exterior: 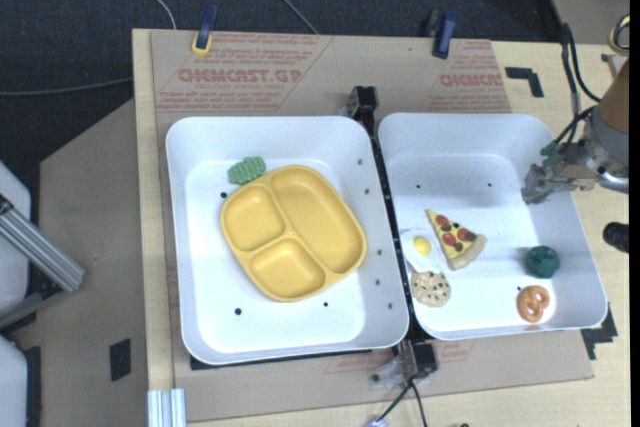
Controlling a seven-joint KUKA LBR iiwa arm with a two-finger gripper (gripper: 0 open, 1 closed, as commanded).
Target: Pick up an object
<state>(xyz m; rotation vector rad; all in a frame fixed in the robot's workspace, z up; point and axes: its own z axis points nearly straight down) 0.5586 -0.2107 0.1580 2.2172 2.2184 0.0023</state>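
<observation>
The right bin holds a pizza slice, a fried egg, a chocolate-chip cookie, a dark green ball-like item and a pretzel. My gripper hangs over the right bin's far right side, above and behind the green item, with nothing seen in it. The left bin carries a yellow divided plate with a small green leafy piece at its upper left edge.
The bins stand side by side on a cardboard-covered bench. Blue clamps grip the bench's far edge. Cables hang at the right by the arm. The far part of the right bin floor is bare.
</observation>
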